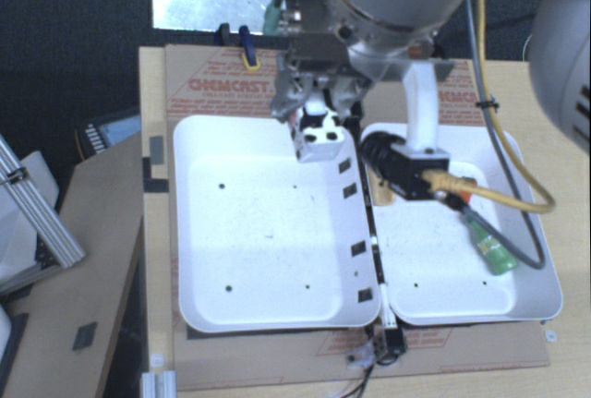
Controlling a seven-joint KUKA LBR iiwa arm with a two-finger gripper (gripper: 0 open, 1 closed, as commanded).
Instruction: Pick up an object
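Now white block (pixel 322 138) betw pincer (pixel 319 114) fingers

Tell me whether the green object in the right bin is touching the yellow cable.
Cannot tell. In the camera view the green object lies beside the grey cable and below the yellow cable; overlap from this slant hides any contact.

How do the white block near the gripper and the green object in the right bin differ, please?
The white block is boxy with dark spots and sits up at the gripper, over the left bin. The green object is slim and lies flat on the floor of the right bin. Both are small.
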